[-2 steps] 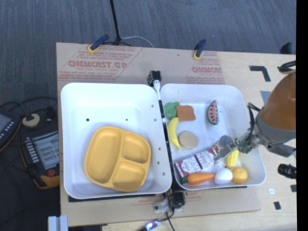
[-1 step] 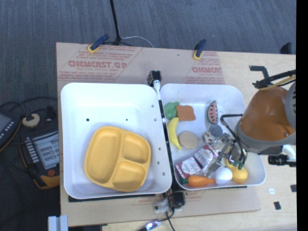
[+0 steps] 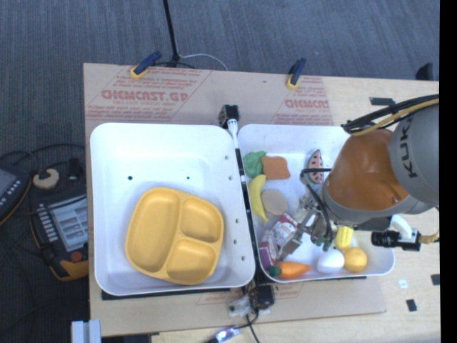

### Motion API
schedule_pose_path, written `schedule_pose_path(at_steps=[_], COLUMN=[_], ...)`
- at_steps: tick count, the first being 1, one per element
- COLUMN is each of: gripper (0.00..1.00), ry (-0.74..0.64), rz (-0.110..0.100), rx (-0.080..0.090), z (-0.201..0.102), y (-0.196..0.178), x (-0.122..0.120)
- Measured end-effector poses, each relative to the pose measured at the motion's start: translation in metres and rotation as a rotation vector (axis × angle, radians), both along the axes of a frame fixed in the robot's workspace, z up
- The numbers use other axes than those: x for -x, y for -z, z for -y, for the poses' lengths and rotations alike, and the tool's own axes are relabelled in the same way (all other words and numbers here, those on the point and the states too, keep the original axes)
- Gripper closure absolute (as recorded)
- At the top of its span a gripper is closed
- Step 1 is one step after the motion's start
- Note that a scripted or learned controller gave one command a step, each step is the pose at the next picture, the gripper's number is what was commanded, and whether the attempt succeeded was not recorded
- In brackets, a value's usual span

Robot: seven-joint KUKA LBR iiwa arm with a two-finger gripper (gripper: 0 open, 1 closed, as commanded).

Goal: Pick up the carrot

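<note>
The carrot (image 3: 294, 269) lies at the near edge of the right bin (image 3: 378, 266), roughly in the middle of that wall, its length running left to right. To its right, close by, is a white egg (image 3: 330, 261), and beyond that a lemon (image 3: 355, 260). A foil packet (image 3: 275, 238) lies to its left and slightly farther in, close to the carrot's end or touching it. A banana (image 3: 256, 195) lies farther back along the bin's left wall.

Procedure: grasp the carrot across its short axis, with one finger on the far side and one on the near side. Clearance to the near wall looks tight, so place the near finger with care. Keep clear of the egg and the packet, either of which could be pinched or pushed aside.

The gripper (image 3: 308, 229) hovers just beyond the carrot, above the packet's right edge. The fingers appear slightly apart. Nothing is visible between them, and the carrot is not in their grasp. The left bin (image 3: 114, 156) holds a yellow tray (image 3: 175, 234).
</note>
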State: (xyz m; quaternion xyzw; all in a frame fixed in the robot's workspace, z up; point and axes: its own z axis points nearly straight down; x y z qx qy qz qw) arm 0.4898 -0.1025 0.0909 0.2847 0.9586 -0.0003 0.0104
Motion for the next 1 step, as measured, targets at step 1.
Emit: schedule_pose_path(at_steps=[1], gripper=[0.00], ry=[-0.195], rz=[-0.013], rx=[-0.004], z=[-0.0755], y=[-0.0949], x=[0.0039])
